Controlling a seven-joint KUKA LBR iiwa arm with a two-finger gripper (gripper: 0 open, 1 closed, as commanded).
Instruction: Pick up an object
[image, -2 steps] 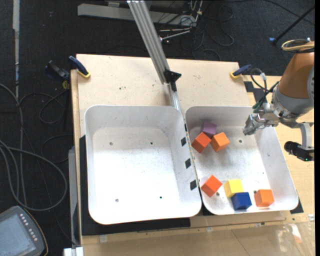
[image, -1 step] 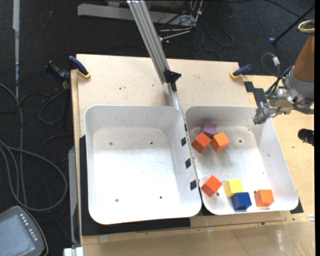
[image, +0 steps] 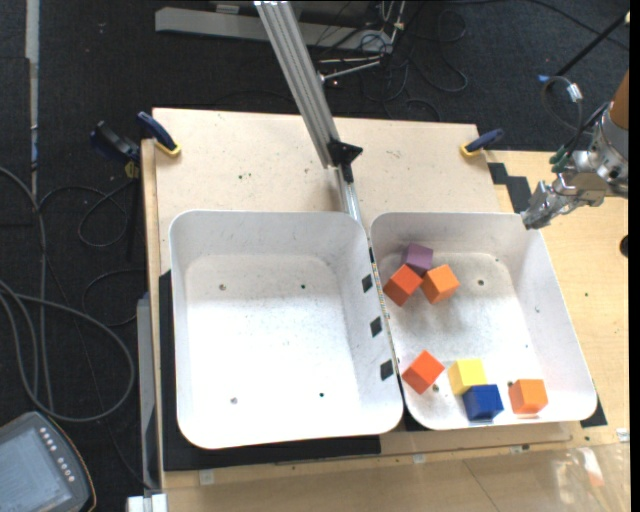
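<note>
1. From my seat I see the arm cut off at the right edge; the gripper (image: 540, 210) hangs over the upper right corner of the right bin (image: 560, 320), and it is too small and blurred for me to tell how it is set or whether it has hold of anything.
2. All the blocks lie in the right bin, apart from the gripper. Near the bin's top sit a purple cube (image: 419, 257), an orange-red cube (image: 403, 284) and an orange cube (image: 440, 283), clustered and touching or nearly so.
3. Along the bin's lower edge I see another orange-red cube (image: 423, 371), a yellow cube (image: 466, 375) with a blue cube (image: 483, 402) pressed against its lower side, and an orange cube near the corner (image: 528, 396).
4. The cubes look plain and matt with crisp edges. Both bins are shallow, white and speckled with dark flecks; the left bin (image: 190, 330) has the same rounded corners.
5. A pale metal pole (image: 300, 80) slants down to where the bins meet.
6. The bench (image: 260, 160) is pale board, with clamps at its top corners (image: 158, 133), and dark floor with loose cables surrounds it.
</note>
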